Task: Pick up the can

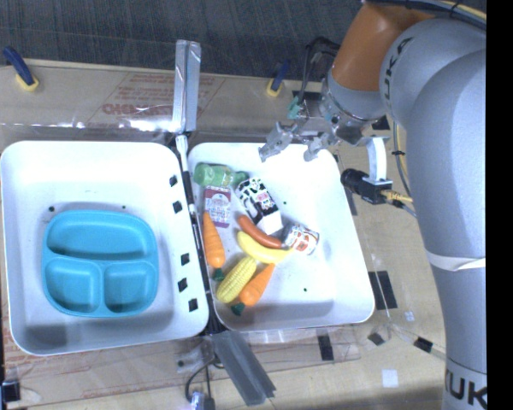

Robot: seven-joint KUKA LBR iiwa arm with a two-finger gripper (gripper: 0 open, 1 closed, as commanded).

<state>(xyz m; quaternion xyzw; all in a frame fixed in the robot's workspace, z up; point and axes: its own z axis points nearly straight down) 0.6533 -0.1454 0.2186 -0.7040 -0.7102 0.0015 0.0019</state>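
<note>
the can (302,239) lies on its side in the right bin (346,254), touching the right end of the banana (261,246) and just right of the pile of toy food. it is small, with a red and white label, and i judge it light and stiff, a smooth round wall that may roll or slip when it is pushed. the best hold is probably across the round body, fingers on both sides of the middle, coming from the side away from the banana, where the bin floor is bare.

the end effector (292,146) hangs over the far rim of the bin, well apart from the can, with its two fingers spread and nothing between them.

the writing on the can is too small to read. the carton (261,202) beyond the banana has a cow pattern. faint mirrored red print shows on the bench (111,101), not readable. at the arm base i read "ku".
</note>
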